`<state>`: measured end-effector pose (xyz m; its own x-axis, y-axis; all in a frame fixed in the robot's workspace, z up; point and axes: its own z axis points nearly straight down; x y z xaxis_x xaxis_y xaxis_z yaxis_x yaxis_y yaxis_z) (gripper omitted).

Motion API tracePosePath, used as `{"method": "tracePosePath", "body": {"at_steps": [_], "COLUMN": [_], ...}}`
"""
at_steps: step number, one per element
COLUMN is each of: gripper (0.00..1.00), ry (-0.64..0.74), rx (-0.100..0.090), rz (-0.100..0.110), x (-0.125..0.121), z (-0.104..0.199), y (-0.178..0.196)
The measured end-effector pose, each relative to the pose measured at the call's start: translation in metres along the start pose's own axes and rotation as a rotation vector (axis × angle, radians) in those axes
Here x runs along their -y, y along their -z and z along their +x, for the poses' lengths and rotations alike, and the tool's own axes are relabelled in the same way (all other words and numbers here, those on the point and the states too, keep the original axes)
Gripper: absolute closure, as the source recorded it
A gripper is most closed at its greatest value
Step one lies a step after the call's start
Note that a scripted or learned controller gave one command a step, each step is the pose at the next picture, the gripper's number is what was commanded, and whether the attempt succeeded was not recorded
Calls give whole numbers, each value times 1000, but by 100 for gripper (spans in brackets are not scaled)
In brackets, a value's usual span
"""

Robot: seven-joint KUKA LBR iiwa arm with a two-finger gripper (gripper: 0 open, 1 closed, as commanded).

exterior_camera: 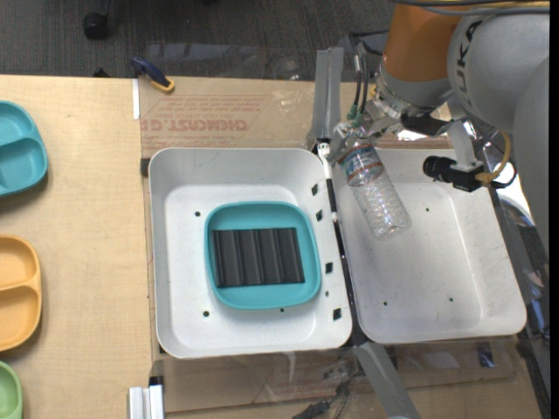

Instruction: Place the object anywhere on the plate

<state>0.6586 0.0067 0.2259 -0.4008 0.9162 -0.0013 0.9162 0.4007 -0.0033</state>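
1. Nearest: white left bin (175,321) bearing teal plate (262,256), dark ribbed centre
2. Clear plastic bottle (374,190) in the right bin (454,312) at its far left corner, cap toward the gripper (354,132), long axis running near-right from there
3. Plate well to the left and nearer from bottle, across the bins' shared wall
4. Gripper right at the cap end; cannot tell how far open, nor whether gripping the bottle
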Motion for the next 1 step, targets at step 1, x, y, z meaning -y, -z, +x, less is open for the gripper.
{"method": "tracePosePath", "body": {"at_steps": [1], "gripper": [0], "ry": [0], "rx": [0], "rz": [0], "x": [0], "z": [0], "y": [0]}}
